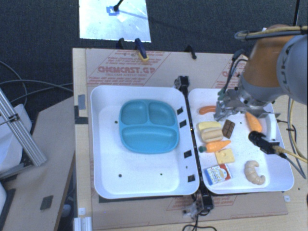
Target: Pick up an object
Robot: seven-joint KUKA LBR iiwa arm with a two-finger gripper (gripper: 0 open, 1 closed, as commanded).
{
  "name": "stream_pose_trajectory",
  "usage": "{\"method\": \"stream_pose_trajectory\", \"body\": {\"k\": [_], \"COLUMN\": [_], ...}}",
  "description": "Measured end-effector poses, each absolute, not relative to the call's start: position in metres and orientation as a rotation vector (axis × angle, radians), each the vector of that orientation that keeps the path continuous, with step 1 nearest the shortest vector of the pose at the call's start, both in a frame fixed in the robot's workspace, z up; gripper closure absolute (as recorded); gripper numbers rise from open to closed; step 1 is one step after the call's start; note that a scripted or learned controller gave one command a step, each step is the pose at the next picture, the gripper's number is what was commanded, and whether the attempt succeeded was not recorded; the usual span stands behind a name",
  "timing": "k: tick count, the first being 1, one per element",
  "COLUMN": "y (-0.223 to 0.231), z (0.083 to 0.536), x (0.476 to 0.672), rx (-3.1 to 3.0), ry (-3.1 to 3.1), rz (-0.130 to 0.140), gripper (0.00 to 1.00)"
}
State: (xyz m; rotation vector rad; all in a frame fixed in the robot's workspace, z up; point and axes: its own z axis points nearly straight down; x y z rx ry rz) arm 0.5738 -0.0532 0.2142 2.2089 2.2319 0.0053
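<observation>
My gripper (223, 111) hangs low over the back of the right bin (284, 177), at the end of the grey arm that comes in from the right. Just left of it lies a small orange sausage (207, 109). In front of it are a brown chocolate piece (228, 128), a yellow food piece (209, 125) and a beige roll (211, 135). An orange carrot-like piece (253, 122) lies to the gripper's right. I see nothing held in the gripper.
Nearer the front of the right bin lie a carrot (216, 146), a cheese wedge (224, 156), a small printed carton (217, 173) and a croissant (255, 172). The left bin (103, 177) holds a blue divided plate (148, 126).
</observation>
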Motion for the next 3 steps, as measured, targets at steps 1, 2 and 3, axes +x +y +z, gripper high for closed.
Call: {"method": "stream_pose_trajectory", "body": {"k": [1,2,3], "y": [-0.013,0.026,0.082], "z": [0.226,0.221,0.228], "x": [0.603,0.623,0.655], "rx": [2.210,2.212,2.209], "ry": [2.230,2.227,2.231], "rz": [0.008,0.005,0.009], "gripper": [1.00,1.00,1.00]}}
